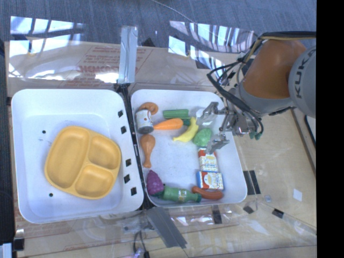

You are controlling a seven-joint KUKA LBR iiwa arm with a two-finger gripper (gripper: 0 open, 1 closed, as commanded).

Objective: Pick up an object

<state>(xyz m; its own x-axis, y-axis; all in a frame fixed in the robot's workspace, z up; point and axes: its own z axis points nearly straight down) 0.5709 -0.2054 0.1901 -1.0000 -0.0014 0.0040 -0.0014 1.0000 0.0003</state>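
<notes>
The right bin (228, 168) holds several toy foods: a carrot (168, 124), a yellow banana (186, 133), a green cucumber (176, 113), a round green vegetable (203, 137), a drumstick (147, 147), a tin can (144, 122) and a brown pastry (148, 108). Two small cartons (209, 171) lie near its right wall. Along the front edge lie a purple piece (154, 183), a green bottle (180, 194) and a sausage (208, 194). My gripper (214, 127) hangs open over the bin's right side, just right of the green vegetable, with nothing between its fingers.
The left bin (27, 117) carries a yellow divided plate (81, 161). A dark divider with clips (129, 144) runs between the bins. The arm's orange band (266, 69) and cables reach in from the upper right, over the bin's far right corner.
</notes>
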